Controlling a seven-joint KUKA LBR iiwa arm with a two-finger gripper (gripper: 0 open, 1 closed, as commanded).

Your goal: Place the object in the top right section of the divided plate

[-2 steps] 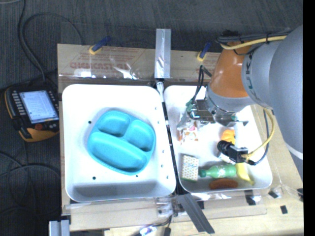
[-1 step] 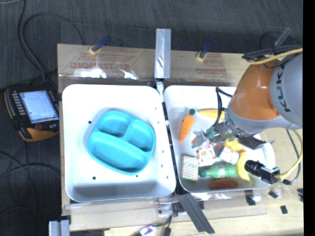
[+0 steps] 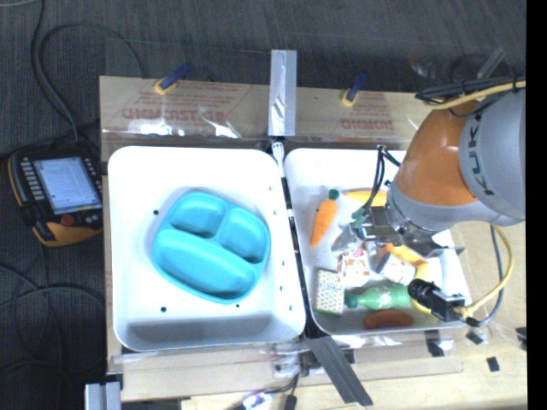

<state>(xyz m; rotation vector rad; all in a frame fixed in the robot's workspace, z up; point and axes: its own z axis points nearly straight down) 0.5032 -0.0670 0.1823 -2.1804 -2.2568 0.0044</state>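
Observation:
The blue divided plate (image 3: 209, 244) lies tilted in the middle of the left bin (image 3: 128, 186), its sections bare. My gripper (image 3: 366, 229) is low over the pile of toy food in the right bin (image 3: 342, 162), just right of an orange carrot (image 3: 324, 219) and above a white and red packet (image 3: 355, 266). The arm's orange band and grey wrist (image 3: 444, 178) cover the right part of that bin. I see nothing clearly held.
Also in the right bin are a green bottle (image 3: 379, 298), a dark red sausage (image 3: 387, 319), a checkered square (image 3: 329, 290) and a yellow piece (image 3: 359, 197). A divider rail (image 3: 291, 229) separates the bins. A teach pendant (image 3: 55, 190) lies on the floor at the left.

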